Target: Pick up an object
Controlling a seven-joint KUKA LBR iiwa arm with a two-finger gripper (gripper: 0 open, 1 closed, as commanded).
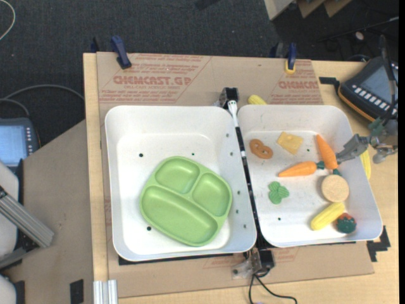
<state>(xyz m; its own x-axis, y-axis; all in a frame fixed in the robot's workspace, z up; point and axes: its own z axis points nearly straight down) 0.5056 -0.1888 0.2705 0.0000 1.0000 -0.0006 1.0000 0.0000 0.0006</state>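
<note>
While the gripper (pixel 366 145) sits at the right rim of the right bin (pixel 297 111), its grey fingers look spread apart w/ nothing between them; it's over the rim, near the top of the upright carrot (pixel 325 151) but not touching it. Right bin contents: pretzel-like brown piece (pixel 260 148) upper left, yellow cheese wedge (pixel 290 142) just beside it, a second carrot (pixel 297 169) lying across the middle w/ its green end by the upright one. Green broccoli-like piece (pixel 277 192) sits below that. Round tan cookie (pixel 334 188) is on the right side, yellow corn cob (pixel 327 215) below it, small red-and-green item (pixel 345 223) touching the corn's lower end, poss. a strawberry. Yellow strip (pixel 366 164) lies along the right rim, can't tell what. Left bin (pixel 120 170) holds a green divided plate (pixel 185 199), 3 compartments, sitting tilted toward the bin's lower middle.
</note>
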